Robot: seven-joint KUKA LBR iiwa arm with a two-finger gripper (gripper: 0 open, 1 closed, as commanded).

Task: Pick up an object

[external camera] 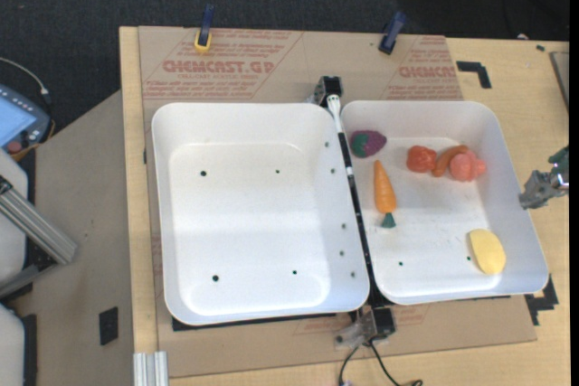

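Camera view: gripper (545, 185) at right edge, just outside right bin (507, 149); finger state cannot be told. Inside the bin: carrot (384, 187), purple vegetable (367, 142), red-orange cluster (445, 162), yellow lemon (487, 250). Left bin (172, 194) beside it. Two clamps (205, 30) at cardboard's back edge.

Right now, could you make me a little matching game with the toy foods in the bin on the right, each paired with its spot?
Things:
1. carrot
2. yellow lemon
3. purple piece

Places:
A. near the bin's top left corner
B. near the bin's lower right corner
C. beside the divider, below the purple piece

Pairs: 1-C, 2-B, 3-A
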